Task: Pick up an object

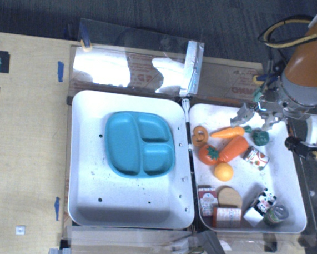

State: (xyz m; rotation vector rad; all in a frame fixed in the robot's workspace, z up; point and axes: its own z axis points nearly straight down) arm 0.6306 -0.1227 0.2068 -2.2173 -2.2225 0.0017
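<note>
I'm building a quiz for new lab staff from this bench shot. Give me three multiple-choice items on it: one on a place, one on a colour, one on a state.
1. Where does the divided plate lie?
A. left bin
B. right bin
C. on the bench outside the bins

2. What colour is that plate?
A. red
B. blue
C. yellow

3. How do the gripper fingers stand?
A. shut on the carrot
B. shut on a can
C. spread apart, holding nothing

Answers: 1 A, it sits alone in the left bin. 2 B, it is blue against the white bin. 3 C, the fingers straddle a gap just above the carrot's leafy end.
</note>
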